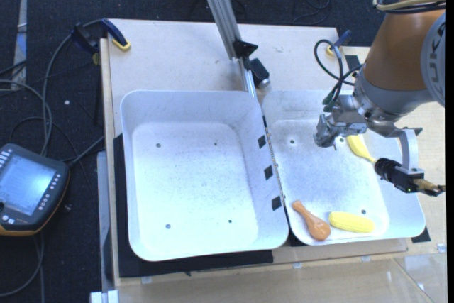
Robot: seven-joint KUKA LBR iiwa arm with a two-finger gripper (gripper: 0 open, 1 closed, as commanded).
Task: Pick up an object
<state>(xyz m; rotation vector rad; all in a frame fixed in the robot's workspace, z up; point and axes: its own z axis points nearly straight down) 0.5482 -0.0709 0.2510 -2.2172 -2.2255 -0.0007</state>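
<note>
Three objects lie in the right bin (298, 125). An orange spoon-shaped piece (312, 221) and a yellow corn cob (351, 222) rest side by side near the front wall. A small yellow banana (360, 147) lies at the right side, partly hidden under the wrist. My gripper (326, 136) hangs low over the upper middle of the right bin, just left of the banana and well behind the other two objects. I see nothing held in it.
The left bin (135, 110) sits beside the right one, their walls meeting in a ridge with black clips (269, 172). A slanted aluminium bar (220, 0) comes down to the bins' back edge. A teach pendant (25, 188) and cables lie off the bench at left.
</note>
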